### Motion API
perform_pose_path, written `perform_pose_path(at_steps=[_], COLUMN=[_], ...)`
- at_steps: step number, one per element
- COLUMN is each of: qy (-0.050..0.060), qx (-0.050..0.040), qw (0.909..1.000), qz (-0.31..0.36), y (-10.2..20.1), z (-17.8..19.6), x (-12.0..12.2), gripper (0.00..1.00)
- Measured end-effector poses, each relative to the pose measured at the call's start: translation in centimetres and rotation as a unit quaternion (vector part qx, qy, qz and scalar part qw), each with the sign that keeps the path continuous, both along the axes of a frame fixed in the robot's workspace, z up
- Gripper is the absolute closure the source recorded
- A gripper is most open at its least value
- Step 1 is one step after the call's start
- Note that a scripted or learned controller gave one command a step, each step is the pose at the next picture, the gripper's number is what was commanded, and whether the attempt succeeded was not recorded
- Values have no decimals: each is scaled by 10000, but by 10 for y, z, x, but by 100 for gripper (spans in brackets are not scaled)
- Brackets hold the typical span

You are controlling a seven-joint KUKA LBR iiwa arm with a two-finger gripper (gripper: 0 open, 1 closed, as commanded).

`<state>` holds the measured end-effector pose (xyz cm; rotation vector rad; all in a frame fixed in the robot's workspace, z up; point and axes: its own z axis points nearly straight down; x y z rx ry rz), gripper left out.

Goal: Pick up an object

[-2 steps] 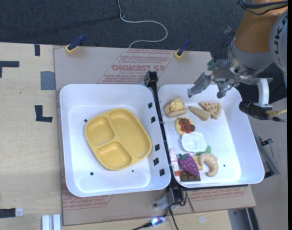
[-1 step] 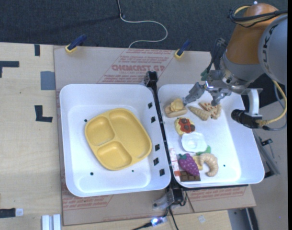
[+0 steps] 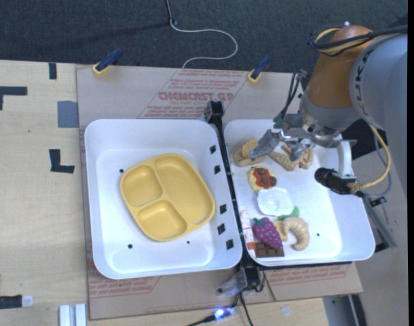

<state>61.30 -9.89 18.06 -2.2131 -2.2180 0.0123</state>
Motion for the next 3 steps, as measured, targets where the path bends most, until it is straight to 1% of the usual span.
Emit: perform_pose_path(at_steps=[1,2,3], qy=[9,-24,-38], qx=[2,-8,-10], qw=[10000,10000,10000], qz=[1,3,7], y=[2,2,2], z=[-65,-101,-90], x=[6,5,7], gripper=[0,0,100])
